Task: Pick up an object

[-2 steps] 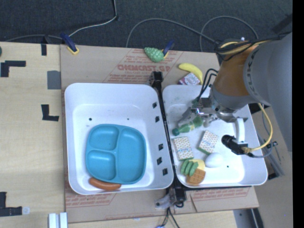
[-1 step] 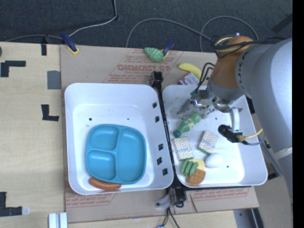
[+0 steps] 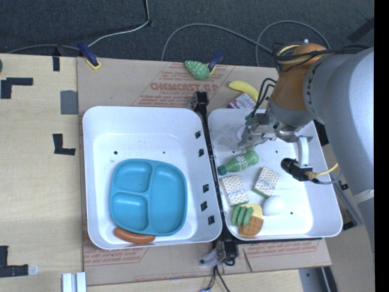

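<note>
My gripper (image 3: 248, 136) hangs low over the far part of the right bin (image 3: 316, 221), just above the green bottle (image 3: 239, 162) that lies on its side. In front of the bottle lie two patterned packets (image 3: 234, 189) (image 3: 266, 181). A white egg (image 3: 274, 205) and a green and yellow toy food (image 3: 248, 218) rest near that bin's front wall. Nothing shows between the gripper and the bin floor under it.
The left bin (image 3: 97, 123) holds a blue divided plate (image 3: 149, 196) and an orange sausage (image 3: 134, 236) at its front. Behind the bins, on the cardboard, lie a green toy (image 3: 197, 69), a yellow banana (image 3: 244, 89) and a small packet (image 3: 243, 103). Cables trail at the back.
</note>
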Available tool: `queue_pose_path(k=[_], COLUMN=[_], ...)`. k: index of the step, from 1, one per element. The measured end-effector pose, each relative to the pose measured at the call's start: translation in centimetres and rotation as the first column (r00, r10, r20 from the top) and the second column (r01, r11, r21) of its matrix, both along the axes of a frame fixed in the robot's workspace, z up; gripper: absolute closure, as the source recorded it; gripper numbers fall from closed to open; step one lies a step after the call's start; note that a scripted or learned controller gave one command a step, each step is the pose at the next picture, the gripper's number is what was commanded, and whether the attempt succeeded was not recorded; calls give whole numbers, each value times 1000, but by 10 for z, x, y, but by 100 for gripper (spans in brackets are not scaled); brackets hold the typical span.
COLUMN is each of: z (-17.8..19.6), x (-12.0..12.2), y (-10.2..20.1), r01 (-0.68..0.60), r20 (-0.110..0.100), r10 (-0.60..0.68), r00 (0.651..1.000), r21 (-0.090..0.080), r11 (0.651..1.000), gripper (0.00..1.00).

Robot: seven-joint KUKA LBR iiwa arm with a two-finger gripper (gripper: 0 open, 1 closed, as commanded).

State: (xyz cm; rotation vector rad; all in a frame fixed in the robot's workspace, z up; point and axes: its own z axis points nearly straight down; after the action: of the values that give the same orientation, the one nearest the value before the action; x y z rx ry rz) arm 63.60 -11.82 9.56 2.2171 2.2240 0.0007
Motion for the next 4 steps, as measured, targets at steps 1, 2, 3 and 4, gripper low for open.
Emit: queue_pose_path(k=[1, 2, 3, 4], z=[0, 9, 9, -9], x=[0, 0, 0, -29], y=[0, 1, 1, 5], r01=[0, -1, -1, 2], r20=[1, -1, 0, 3], r10=[0, 1, 1, -2], r00=[1000, 1000, 1000, 1000], r21=[0, 2, 1, -2], r11=[1000, 1000, 1000, 1000], gripper=[0, 100, 0, 0])
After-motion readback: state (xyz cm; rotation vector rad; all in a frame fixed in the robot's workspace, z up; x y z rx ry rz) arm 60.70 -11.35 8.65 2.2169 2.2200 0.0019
